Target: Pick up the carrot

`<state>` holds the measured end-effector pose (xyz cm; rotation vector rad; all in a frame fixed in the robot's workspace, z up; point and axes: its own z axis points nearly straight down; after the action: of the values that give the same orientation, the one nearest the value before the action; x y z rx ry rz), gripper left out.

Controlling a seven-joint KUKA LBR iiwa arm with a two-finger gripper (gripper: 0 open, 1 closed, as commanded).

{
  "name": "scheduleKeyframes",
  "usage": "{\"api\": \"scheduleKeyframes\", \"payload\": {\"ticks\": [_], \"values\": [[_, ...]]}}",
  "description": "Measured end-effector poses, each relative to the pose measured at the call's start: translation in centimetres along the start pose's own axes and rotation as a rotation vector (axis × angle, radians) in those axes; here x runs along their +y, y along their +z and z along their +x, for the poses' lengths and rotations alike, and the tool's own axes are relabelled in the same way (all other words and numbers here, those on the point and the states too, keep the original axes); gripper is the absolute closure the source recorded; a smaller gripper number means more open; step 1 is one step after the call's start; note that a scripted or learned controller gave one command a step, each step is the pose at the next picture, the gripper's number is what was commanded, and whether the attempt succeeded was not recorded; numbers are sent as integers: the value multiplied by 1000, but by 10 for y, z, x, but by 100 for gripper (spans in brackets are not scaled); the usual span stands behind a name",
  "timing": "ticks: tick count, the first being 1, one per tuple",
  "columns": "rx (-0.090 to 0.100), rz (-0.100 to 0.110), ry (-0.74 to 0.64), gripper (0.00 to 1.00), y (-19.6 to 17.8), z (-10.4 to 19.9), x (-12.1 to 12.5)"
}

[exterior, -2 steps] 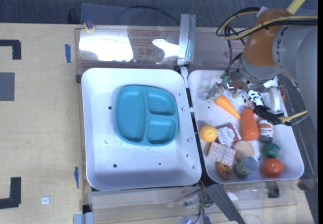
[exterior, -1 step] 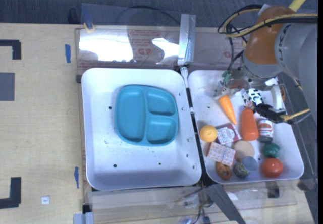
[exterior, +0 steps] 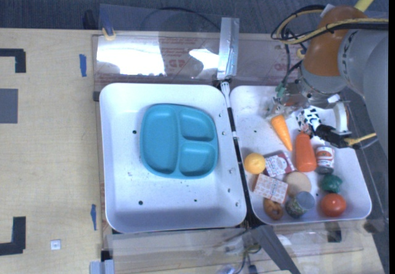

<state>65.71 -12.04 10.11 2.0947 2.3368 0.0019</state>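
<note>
Two white bins sit side by side on your bench. The left bin (exterior: 117,161) holds a blue divided plate (exterior: 179,141), lying flat near its middle. The right bin (exterior: 361,195) holds the clutter. The carrot (exterior: 282,132) you want lies in the upper part of that right bin, thick end up and tip pointing down toward the lower right, tilted slightly. Just right of it stands a larger orange-red vegetable toy (exterior: 304,151), close beside the carrot's tip but apparently not touching. A small black-and-white cow-patterned toy (exterior: 308,120) sits above that one.

Your arm comes in from the upper right, and the gripper (exterior: 287,97) hangs over the top of the right bin, just above the carrot's thick end. You cannot tell from this view how the claw stands; it is too small and tangled among cables to read. Nothing shows the carrot pinched.

Lower down you have a yellow lemon (exterior: 254,163), a red packet (exterior: 278,164), a checkered cracker box (exterior: 271,188), a beige egg-like ball (exterior: 299,180), a small can with a red label (exterior: 324,158), a green item (exterior: 331,182) and a red tomato (exterior: 333,205) near the bottom right corner.
</note>
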Motion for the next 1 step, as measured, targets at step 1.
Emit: {"api": "scheduleKeyframes", "payload": {"ticks": [1], "values": [[0,1,154,100,-13,-9,9]]}}
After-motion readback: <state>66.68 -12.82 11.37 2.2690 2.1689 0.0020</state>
